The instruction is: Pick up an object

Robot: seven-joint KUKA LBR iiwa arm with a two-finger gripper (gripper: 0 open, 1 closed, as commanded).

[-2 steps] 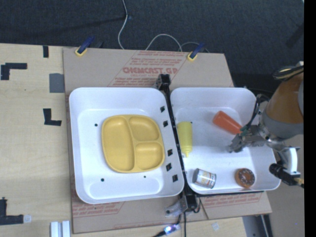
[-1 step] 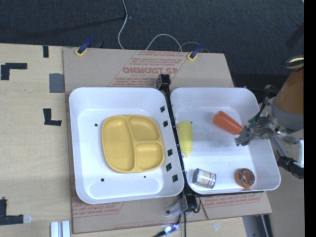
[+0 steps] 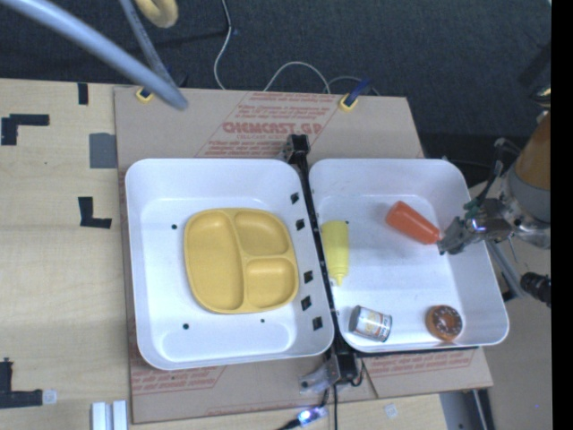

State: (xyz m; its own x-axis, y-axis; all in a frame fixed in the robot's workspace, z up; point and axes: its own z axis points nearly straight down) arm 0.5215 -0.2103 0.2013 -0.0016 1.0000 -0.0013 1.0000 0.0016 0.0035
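plate [image 3: 240, 260] in left bin [image 3: 143, 240] | can [image 3: 370, 323] (lying) in right bin [image 3: 457, 186]

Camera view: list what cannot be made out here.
- Gripper: small and dark at the right bin's rim; its finger state is unreadable.
- Arm: cut off by the right edge.
- Can: label too small to read.
- Donut: surface detail blurred.

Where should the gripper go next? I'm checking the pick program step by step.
Probably a short move left and down over the carrot. The gripper sits at the right bin's right rim, just beside the carrot's near end, with nothing between its fingers. The can, donut and banana lie farther off.
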